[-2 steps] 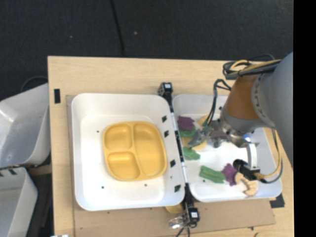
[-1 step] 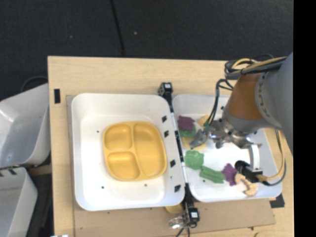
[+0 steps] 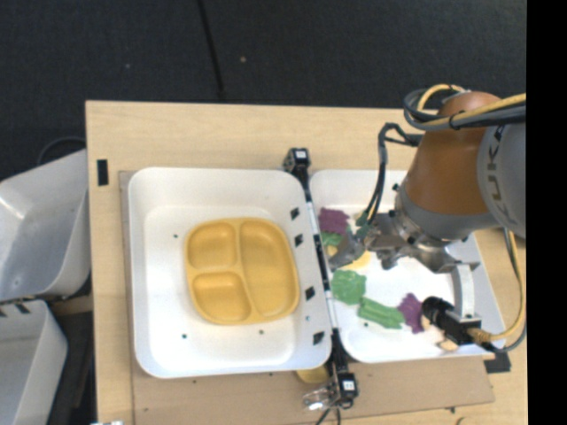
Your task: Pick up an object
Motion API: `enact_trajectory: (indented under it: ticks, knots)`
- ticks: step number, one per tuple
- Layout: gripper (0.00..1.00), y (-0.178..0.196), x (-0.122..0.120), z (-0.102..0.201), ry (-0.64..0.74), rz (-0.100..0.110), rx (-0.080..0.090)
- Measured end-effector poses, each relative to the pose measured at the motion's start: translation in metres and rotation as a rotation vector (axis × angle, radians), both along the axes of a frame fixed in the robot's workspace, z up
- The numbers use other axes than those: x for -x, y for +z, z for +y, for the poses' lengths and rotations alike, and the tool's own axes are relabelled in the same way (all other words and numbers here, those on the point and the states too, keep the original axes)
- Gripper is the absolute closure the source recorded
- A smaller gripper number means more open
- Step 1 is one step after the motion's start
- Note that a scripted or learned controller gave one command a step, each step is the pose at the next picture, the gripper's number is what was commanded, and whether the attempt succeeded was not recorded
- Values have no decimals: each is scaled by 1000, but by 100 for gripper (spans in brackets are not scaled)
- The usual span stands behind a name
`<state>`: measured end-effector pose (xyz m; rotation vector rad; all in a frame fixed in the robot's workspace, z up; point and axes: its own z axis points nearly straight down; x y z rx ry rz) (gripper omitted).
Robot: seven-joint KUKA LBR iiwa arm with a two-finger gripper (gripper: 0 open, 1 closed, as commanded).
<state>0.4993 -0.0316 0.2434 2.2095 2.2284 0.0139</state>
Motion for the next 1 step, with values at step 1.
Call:
enact_trajectory:
  ticks: [1]
  knots:
    - [0, 66, 8, 43, -1, -1, 2]
